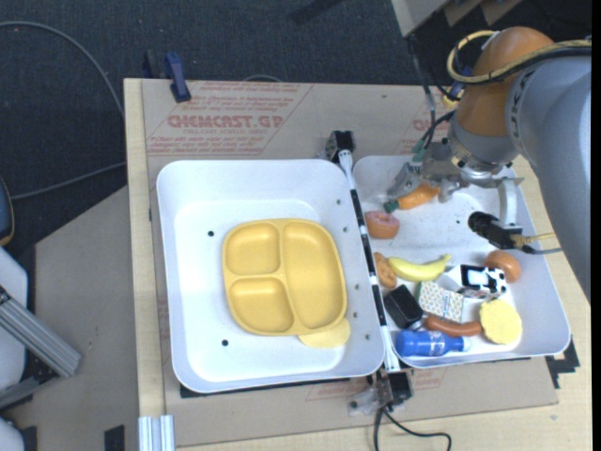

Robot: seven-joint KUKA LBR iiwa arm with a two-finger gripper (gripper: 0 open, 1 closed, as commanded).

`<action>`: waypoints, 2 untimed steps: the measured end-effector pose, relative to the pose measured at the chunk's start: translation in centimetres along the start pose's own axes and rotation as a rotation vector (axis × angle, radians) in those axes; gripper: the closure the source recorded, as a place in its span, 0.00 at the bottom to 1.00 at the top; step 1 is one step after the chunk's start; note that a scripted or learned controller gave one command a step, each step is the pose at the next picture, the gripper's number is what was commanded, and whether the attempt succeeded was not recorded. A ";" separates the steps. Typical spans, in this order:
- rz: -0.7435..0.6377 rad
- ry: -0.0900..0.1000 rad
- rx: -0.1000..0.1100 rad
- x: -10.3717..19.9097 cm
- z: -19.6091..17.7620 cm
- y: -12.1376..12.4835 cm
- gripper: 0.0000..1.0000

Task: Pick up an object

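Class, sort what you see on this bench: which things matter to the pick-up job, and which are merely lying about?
Part of the job:
gripper
orange carrot-like toy at its tips
right bin

Lying about:
banana
blue bottle
sausage
yellow divided plate in the left bin
blue clamp on the board

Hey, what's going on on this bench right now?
A robot arm reaches in over the right bin, its end effector low at the bin's far end, right by an orange carrot-like piece. Whether it has a grip is unclear. A banana, blue bottle and other small items lie nearer. The left bin holds a yellow divided plate.
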State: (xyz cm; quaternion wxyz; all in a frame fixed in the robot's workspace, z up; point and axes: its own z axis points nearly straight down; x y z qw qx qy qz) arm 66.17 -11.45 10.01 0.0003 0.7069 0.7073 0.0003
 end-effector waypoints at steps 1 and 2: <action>0.003 -0.002 0.007 1.0 1.5 0.4 0.00; 0.005 -0.001 0.014 1.0 0.6 0.2 1.00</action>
